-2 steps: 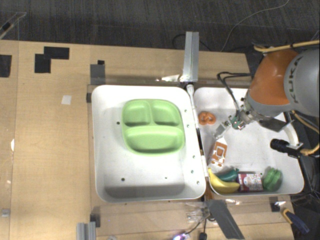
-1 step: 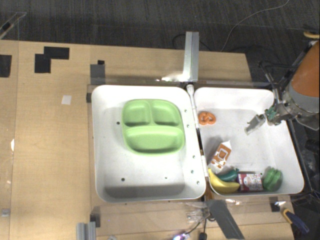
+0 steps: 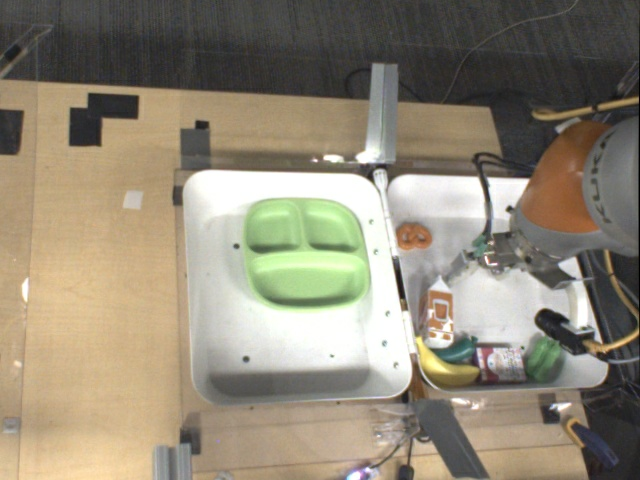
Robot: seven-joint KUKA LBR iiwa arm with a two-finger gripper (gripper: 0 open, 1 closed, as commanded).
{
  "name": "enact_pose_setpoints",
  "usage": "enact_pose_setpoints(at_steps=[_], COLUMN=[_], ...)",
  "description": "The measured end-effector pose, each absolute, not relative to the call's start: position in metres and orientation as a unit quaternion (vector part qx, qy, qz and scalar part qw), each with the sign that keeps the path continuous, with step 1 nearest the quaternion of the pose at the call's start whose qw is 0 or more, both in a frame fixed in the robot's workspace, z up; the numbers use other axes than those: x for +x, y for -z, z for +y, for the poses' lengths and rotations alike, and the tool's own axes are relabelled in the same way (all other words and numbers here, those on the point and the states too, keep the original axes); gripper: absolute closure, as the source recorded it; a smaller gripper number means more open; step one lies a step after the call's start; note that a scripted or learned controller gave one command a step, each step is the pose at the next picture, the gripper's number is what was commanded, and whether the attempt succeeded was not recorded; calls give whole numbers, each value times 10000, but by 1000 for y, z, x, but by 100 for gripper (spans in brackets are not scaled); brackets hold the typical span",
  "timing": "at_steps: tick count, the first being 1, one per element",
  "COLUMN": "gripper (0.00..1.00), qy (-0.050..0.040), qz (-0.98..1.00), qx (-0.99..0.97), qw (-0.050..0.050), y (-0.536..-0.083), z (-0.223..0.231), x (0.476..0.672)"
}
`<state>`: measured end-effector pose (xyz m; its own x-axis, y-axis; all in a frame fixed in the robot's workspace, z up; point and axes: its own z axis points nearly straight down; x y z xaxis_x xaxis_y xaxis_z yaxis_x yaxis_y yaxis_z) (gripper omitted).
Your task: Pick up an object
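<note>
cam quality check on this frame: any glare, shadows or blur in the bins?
Camera view: even overhead light; the left bin looks bright, nearly washed out at its rim. A soft shadow lies under the green tray. The right bin is dimmer beneath the arm. The pincer is slightly blurred. The banana and small items at the near wall read soft but recognisable.

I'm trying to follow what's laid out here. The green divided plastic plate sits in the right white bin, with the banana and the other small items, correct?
Not quite. The camera view shows the green divided plastic plate alone in the left white bin. The yellow banana and the other small items do lie in the right white bin, where the arm reaches.
</note>
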<state>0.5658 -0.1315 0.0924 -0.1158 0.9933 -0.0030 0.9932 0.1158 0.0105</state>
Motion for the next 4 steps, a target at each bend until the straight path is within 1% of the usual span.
enact_pose_setpoints(at_steps=[1,2,3,4], gripper=[0,0,0,0], qy=[-19,-13,-15,-48], qz=[7659,8349,8101,8583], qx=[6430,5504,5863,5131], qw=[36,32,21,92], y=[-155,-119,-112,-92], z=[-145,-143,-106,-117], x=[641,651,616,571])
